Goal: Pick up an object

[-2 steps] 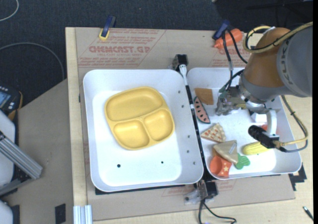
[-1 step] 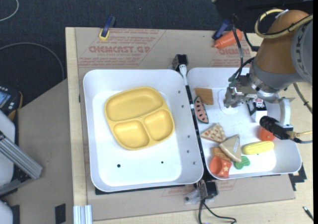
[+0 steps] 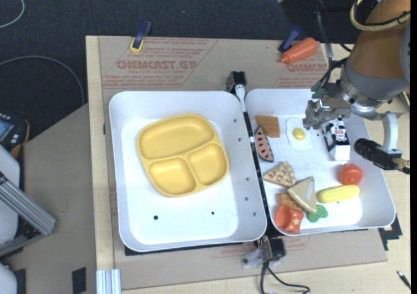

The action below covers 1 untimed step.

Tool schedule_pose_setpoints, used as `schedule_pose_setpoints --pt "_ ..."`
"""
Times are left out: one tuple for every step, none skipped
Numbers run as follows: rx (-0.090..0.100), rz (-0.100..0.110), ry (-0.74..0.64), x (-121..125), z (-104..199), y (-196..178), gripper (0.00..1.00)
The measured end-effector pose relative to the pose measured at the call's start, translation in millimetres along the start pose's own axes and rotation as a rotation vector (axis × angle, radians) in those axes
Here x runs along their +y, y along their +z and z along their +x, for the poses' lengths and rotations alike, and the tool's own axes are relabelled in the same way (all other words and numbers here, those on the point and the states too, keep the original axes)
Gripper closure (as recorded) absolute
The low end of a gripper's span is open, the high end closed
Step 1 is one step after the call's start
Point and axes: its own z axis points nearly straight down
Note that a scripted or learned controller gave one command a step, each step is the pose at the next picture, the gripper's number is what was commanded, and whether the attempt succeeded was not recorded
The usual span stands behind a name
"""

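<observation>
My gripper [image 3: 318, 117] hangs over the back of the right bin [image 3: 378, 211], just above and to the right of a fried egg [image 3: 298, 135]. A small white carton [image 3: 338, 142] lies right beside it. Further forward in this bin are a brown toast square [image 3: 268, 126], a watermelon slice [image 3: 262, 145], a pizza slice [image 3: 280, 174], a sandwich wedge [image 3: 303, 193], a corn cob [image 3: 337, 193], a red tomato [image 3: 351, 173] and an orange-red piece [image 3: 288, 218]. I see nothing held in the gripper.
The left bin [image 3: 124, 156] holds a yellow divided plate [image 3: 182, 154]. An orange carrot [image 3: 300, 50] lies on the bench behind the right bin. Clamps sit at the bench's back edge [image 3: 139, 37] and between the bins [image 3: 236, 81].
</observation>
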Motion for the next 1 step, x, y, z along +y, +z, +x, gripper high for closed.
schedule_pose_setpoints --pt "0.003 0.009 -0.004 2.5 54.9 7.3 1.00"
